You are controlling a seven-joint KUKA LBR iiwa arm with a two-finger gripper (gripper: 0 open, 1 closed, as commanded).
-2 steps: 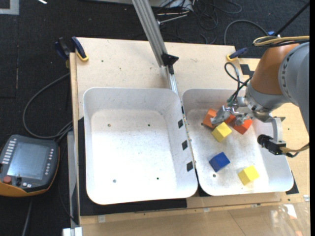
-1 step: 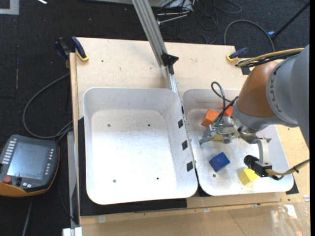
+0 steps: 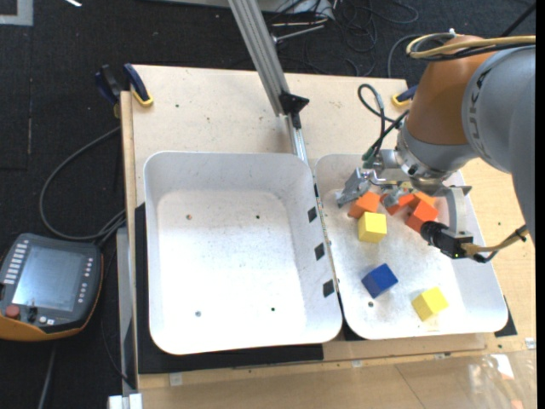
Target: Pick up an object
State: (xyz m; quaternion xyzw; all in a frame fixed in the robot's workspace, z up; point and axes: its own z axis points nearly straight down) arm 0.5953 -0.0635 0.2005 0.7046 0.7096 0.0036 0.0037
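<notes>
Gripper (image 3: 375, 192) state could not be told; crowded orange blocks (image 3: 368, 203) near the right bin's (image 3: 490, 301) far edge risked being nudged aside.

Letters reading "KUK" are seen running vertically on the grey arm (image 3: 502, 100), beside its orange band, near the bench's right edge. No other text can be read.

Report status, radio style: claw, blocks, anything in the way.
Claw low in right bin, over orange block. Yellow block touching it; second orange block beside. Blue block and another yellow apart.
</notes>
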